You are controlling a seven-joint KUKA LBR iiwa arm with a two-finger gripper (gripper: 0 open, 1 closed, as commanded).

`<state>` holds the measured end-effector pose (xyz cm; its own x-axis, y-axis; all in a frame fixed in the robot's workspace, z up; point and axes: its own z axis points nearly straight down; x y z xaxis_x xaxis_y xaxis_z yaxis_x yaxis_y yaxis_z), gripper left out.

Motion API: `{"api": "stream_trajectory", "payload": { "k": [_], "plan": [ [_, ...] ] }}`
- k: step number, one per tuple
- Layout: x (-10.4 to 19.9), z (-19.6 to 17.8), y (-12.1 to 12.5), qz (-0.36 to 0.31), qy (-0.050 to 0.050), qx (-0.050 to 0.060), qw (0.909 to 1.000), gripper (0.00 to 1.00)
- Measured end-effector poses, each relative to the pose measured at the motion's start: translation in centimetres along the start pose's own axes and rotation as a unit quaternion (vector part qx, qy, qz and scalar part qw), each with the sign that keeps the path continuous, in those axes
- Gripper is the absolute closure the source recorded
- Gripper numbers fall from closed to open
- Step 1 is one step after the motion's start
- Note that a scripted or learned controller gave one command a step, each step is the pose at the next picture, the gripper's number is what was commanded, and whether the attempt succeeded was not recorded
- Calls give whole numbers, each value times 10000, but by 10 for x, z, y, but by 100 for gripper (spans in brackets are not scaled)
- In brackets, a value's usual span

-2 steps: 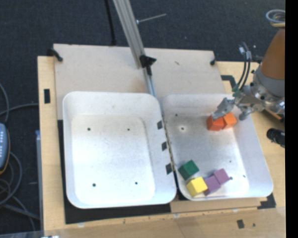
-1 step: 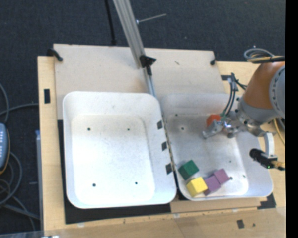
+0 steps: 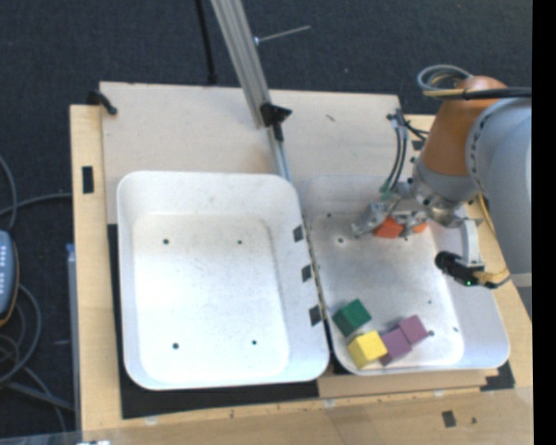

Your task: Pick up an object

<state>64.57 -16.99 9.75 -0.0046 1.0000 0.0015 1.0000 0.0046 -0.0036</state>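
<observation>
Gripper (image 3: 390, 222) low over right bin (image 3: 400, 265), pressed around small orange object (image 3: 388, 229); finger spread impossible to tell. Green (image 3: 352, 316), yellow (image 3: 367, 348), purple blocks (image 3: 404, 335) clustered near front.

Even, fairly bright overhead light falls on my bench (image 3: 213, 123), and the two white bins (image 3: 213, 276) come out pale and nearly washed, with soft shadows along their inner walls. The dark floor (image 3: 65, 26) swallows detail. The picture is low in resolution and slightly soft throughout; my arm (image 3: 496, 170) at the right looks blurred, and colours run a little flat.
</observation>
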Motion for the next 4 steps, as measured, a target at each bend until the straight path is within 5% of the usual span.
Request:
{"api": "stream_trajectory", "payload": {
  "k": [1, 2, 3, 4],
  "plan": [
    [-4, -11, -1, 2, -22, -24, 10000, 100],
    [63, -69, -69, -6, -1, -31, 10000, 100],
    [143, -101, -60, -30, 4, -42, 10000, 100],
    [198, -98, -84, -17, 3, -12, 10000, 100]
  ]
}}
